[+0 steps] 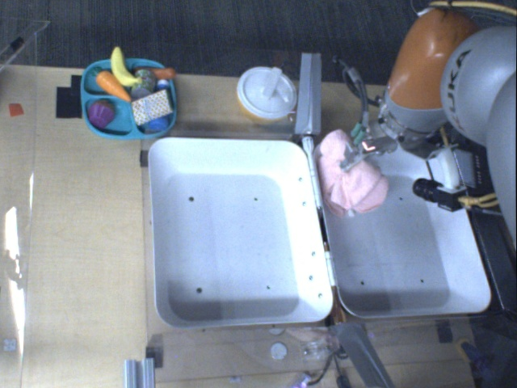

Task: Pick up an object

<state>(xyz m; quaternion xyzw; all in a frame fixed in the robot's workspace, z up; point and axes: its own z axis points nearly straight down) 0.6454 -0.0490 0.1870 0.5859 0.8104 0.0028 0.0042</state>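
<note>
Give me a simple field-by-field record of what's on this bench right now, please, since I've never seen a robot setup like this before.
arm: grey with orange band, reaching in from the right
gripper: down at the pink cloth
pink cloth: bunched in the right bin, against its left wall
right bin: white, shallow
left bin: white, shallow
blue tray: behind the left bin, holding toy food including a banana
white lidded cup: behind the bins

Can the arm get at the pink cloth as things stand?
Probably yes: the tool sits right over the pink cloth in the right bin, with nothing else lying on or around the cloth.
</note>
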